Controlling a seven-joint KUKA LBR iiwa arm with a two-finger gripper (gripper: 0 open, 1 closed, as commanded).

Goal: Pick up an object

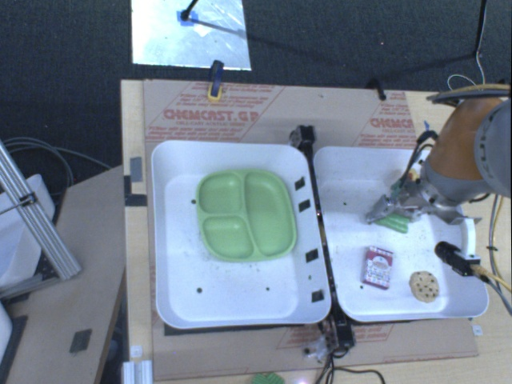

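While the gripper (384, 211) hangs low in the right bin (352, 294), a green object (394, 223) lies just beside and under its tips; its opening I cannot tell.

light: bright, even, overhead | glare: foil sheet (190, 21) | shadows: soft, faint | focus: slightly soft, mild noise
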